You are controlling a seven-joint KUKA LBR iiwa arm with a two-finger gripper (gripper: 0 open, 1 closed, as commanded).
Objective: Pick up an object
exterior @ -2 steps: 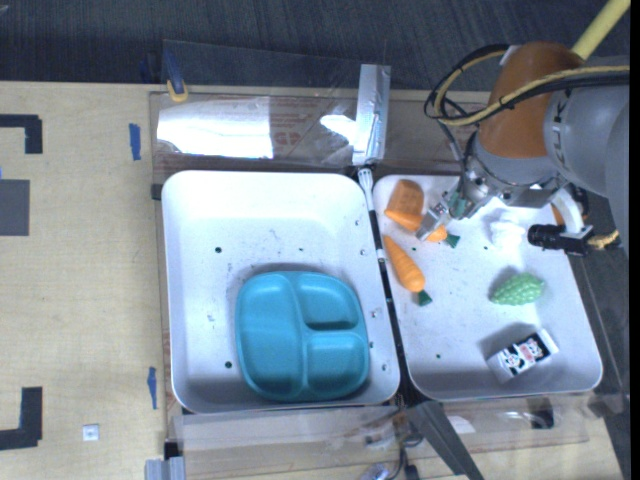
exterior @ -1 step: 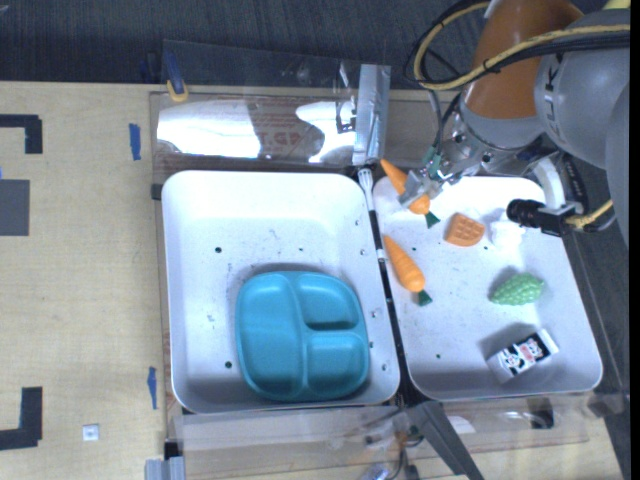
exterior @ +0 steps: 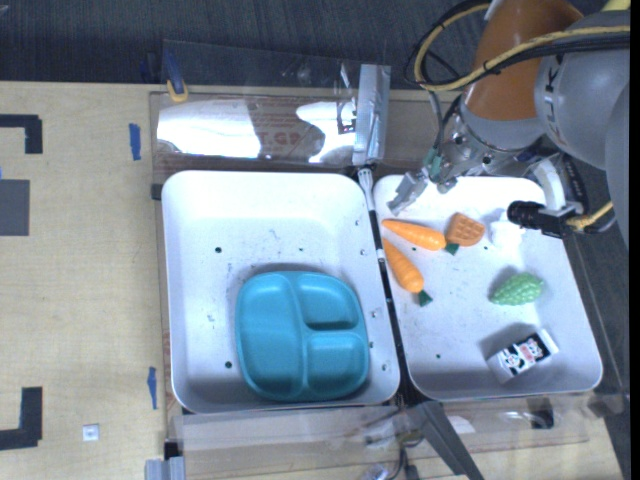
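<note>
On the right side of the frame sits a shallow white bin (exterior: 560, 343) with five toys. Two orange plastic carrots (exterior: 412, 234) lie at its upper left, almost touching. One small orange waffle-like piece (exterior: 464, 229) is just beside them. One bumpy green lump (exterior: 516, 289) is lower right, and one small black and white carton (exterior: 521, 353) is lowest. The grey jaws (exterior: 415, 187) hang near the bin's upper left corner, holding nothing; I cannot tell how wide they are. One blue plastic divided plate (exterior: 300, 334) lies in the left white bin (exterior: 200, 228).
</note>
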